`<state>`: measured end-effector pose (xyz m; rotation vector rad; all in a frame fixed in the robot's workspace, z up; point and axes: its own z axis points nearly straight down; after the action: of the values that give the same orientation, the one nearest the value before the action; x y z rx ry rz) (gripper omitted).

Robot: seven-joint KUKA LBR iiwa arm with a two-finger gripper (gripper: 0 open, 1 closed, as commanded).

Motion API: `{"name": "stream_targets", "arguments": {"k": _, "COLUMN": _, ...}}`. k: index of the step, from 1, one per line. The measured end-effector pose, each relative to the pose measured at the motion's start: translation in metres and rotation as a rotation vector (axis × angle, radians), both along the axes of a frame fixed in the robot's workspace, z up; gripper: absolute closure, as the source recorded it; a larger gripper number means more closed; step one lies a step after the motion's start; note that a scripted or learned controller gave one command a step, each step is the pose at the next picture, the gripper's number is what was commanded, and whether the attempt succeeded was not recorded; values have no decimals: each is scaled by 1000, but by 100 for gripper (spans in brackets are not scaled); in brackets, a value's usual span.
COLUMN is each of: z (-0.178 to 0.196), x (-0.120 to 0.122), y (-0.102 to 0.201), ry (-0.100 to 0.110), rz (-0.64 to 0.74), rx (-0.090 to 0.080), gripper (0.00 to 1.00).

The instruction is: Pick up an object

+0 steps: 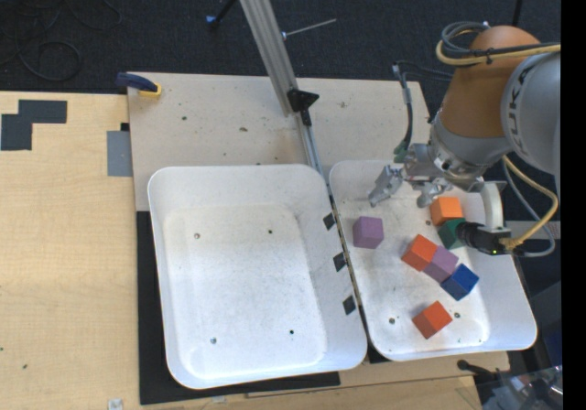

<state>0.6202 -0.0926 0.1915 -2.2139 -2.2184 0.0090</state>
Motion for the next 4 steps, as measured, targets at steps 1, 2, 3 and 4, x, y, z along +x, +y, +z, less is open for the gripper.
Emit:
{"name": "stream_targets", "arguments": {"k": 1, "z": -61, "x": 1, "y": -5, "ry": -5, "rz": -4, "rx": 0, "gripper": 0}}
{"name": "stream_targets", "arguments": {"k": 2, "z": -100, "x": 3, "y": -2, "ry": -13, "rz": -3, "rx": -1, "gripper": 0}}
{"name": "stream_targets", "arguments": {"k": 3, "z": -89, "x": 3, "y": -4, "ry": -12, "rz": -11, "rx": 0, "gripper": 100}}
{"name": "stream_targets", "arguments": {"k": 4, "z": -47, "x": 0, "y": -9, "ry": -9, "rz": -14, "rx": -1, "gripper": 100}}
